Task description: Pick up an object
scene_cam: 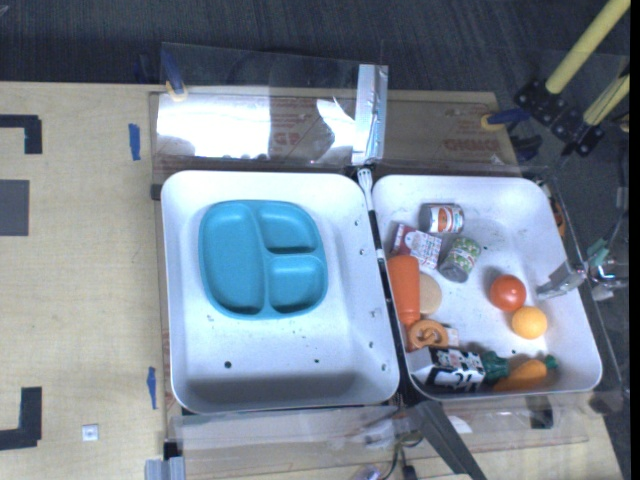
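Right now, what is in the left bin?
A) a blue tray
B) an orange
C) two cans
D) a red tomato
A: the blue tray lies in the left bin, while the tomato, the cans and the orange lie in the right bin.

Gripper point(572, 280) is a blurred grey-teal shape at the right bin's point(520, 193) far rim; the arm behind it is cut off by the frame edge. Left of the gripper, labels on the two cans point(450, 236) and the red-white packet point(415, 245) are too small to read. Further left, a beige round thing point(429, 294) is partly hidden under the orange cylinder point(404, 286). Below-left of the gripper, a black-white item point(455, 372) is too blurry to ID. Above the gripper, yellow poles point(598, 28) run out of frame. Far left of it, dark specks point(228, 365) in the left bin point(190, 268): too small to tell.
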Robot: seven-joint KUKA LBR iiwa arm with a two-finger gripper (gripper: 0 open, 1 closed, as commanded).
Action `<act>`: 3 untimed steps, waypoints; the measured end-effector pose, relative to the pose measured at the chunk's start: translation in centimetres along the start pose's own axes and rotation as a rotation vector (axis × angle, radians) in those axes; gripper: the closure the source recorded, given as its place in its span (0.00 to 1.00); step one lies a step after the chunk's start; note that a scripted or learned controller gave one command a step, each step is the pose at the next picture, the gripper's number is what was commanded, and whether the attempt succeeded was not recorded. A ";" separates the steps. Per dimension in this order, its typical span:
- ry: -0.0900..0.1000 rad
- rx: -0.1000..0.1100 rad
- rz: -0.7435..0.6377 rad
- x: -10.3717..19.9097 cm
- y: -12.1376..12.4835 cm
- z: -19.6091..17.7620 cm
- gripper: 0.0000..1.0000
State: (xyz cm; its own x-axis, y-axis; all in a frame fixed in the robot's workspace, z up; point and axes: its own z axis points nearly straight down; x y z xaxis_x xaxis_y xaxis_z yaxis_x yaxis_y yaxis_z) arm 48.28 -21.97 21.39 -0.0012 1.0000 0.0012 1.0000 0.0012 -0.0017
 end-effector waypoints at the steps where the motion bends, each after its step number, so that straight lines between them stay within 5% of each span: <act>1: 0.000 0.000 0.000 0.0 0.0 0.0 0.00; 2: -0.004 -0.008 -0.201 2.7 9.7 12.4 0.00; 3: -0.001 -0.004 -0.306 3.4 7.4 12.7 0.00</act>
State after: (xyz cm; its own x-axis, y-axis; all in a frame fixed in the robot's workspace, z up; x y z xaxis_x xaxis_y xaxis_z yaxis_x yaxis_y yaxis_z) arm 55.62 -18.50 8.64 -0.3025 0.9532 -0.0002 0.9532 0.3025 0.0021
